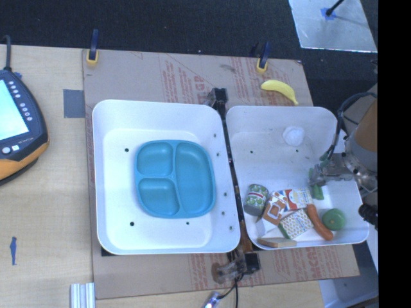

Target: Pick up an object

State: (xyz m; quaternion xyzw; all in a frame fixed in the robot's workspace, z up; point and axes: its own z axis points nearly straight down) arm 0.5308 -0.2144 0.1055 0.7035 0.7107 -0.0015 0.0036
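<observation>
My gripper (325,173) reaches in from the right and sits low over the right side of the right bin (257,124). A small dark green piece (316,192) lies just below it. In the bin's front part lie a small round tin (255,199), a colourful carton (286,204), a patterned packet (296,224), an orange carrot (319,222), a green round object (333,219) and a tan stick (277,242). A clear cup (294,136) sits near the bin's back.
The left bin (109,133) holds a blue divided plate (174,178). A yellow banana (279,90) lies on the cardboard behind the right bin. A handheld control pendant (16,127) rests at the bench's left edge.
</observation>
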